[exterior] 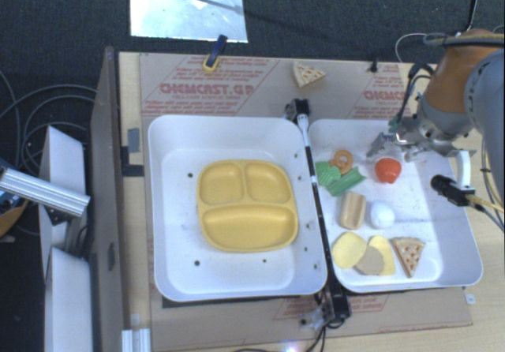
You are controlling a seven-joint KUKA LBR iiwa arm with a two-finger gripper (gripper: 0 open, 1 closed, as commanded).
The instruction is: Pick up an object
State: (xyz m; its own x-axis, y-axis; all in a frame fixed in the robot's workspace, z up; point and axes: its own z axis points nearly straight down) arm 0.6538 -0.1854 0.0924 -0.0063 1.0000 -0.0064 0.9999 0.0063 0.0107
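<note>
Camera view, pincer (pixel 392 144) poised just above red tomato (pixel 387 170) at twelve o'clock of right bin (pixel 465 252), fingers spread, gripping nothing, pretzel (pixel 342 159) and green leaf (pixel 338 179) at nine o'clock of tomato, white egg (pixel 382 215) at six, yellow divided plate (pixel 245 204) in left bin (pixel 170 177)

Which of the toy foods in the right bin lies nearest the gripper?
The red tomato, just below the gripper; the pretzel lies farther left, the rest lower down.

A small red tomato-like piece (pixel 387 170) lay in the right bin's far part, just right of a pretzel and green leaf, directly beneath the gripper
</note>
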